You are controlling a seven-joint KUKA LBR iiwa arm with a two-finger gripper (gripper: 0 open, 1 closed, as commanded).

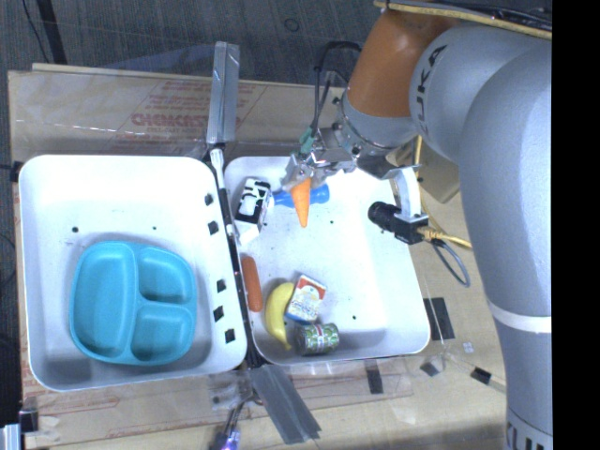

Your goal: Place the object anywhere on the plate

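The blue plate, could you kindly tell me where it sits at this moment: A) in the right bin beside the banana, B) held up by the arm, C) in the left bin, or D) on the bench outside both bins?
C: the blue plate lies flat in the left bin, across the divider from the banana.

A light-blue sectioned plastic plate (134, 301) lies in the left white bin (56, 190). In the right white bin (398, 279), an orange carrot-shaped toy (302, 202) lies rearward; a yellow banana (277, 312), small carton (306, 299) and tin can (319, 337) cluster frontward.
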